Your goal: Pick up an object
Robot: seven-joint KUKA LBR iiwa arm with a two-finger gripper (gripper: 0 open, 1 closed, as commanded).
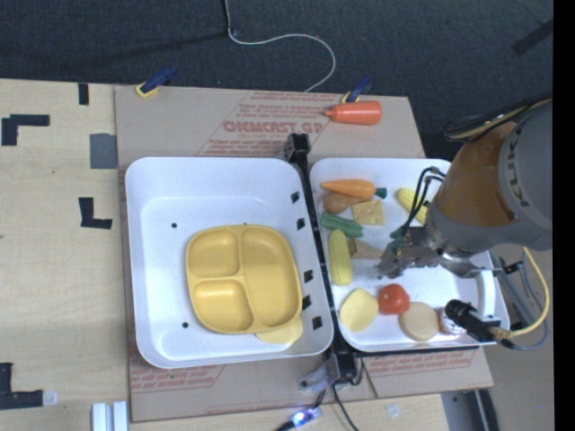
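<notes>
The right bin [409, 167] holds several toy foods: an orange carrot [349, 188], a tan wedge [367, 213], a corn cob [340, 257], a red tomato [393, 298], a pale yellow piece [358, 310] and a round bread-like piece [420, 321]. My gripper [393, 263] reaches down into this bin from the right, its tip just above the tomato and right of the corn cob. Nothing shows between its fingers.
The left bin [153, 196] holds a yellow divided plate [243, 277] with a pale yellow piece [280, 333] under its front edge. An orange carrot-shaped toy [356, 112] lies on the cardboard behind the bins. A white cable [278, 39] trails across the back.
</notes>
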